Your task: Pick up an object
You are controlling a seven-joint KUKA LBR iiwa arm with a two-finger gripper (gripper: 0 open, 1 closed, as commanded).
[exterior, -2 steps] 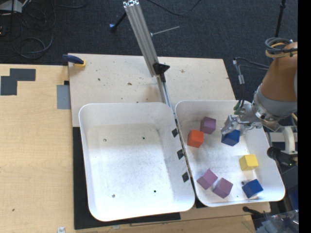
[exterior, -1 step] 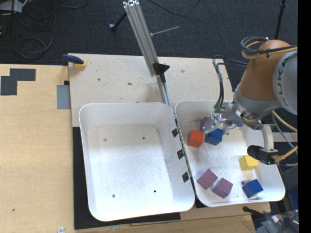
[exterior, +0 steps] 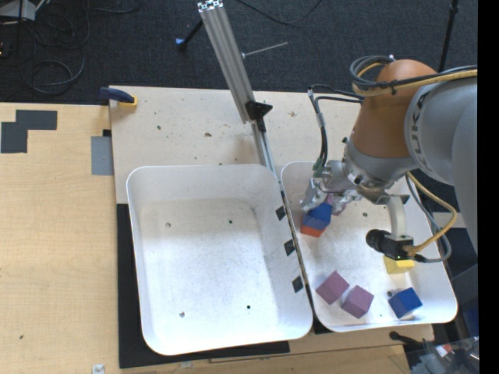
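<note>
At the far left we see the pale wooden bench (exterior: 54,209) with grey patches (exterior: 101,156) on it. A small blue and yellow clamp (exterior: 118,96) lies at the back edge of the lighter board. The left bin (exterior: 144,209) comes next, a wide white tray whose floor shows a few dark specks. Behind it an aluminium bar (exterior: 228,53) slants down from the top of the view towards the gap between the bins. Three small black clips (exterior: 289,247) sit along the shared edge there.

In the right bin (exterior: 444,306) a blue and orange block (exterior: 315,223) sits in the back left part, close to that shared edge. It is tilted, blue above and orange along its lower side. The gripper (exterior: 327,199) is directly over its upper end, so close that the two look to be touching. We cannot tell whether the block is gripped or only lies beneath. We also cannot tell whether the gripper is wide or narrow, as the wrist covers that part.

Towards the front of the same bin, well apart from the gripper, two purple cubes (exterior: 345,294) lie just beside each other. A blue cube (exterior: 405,302) sits near them, to their right, close to the front right corner. The grey arm (exterior: 448,131) with its orange band (exterior: 390,107) reaches in from the right.
</note>
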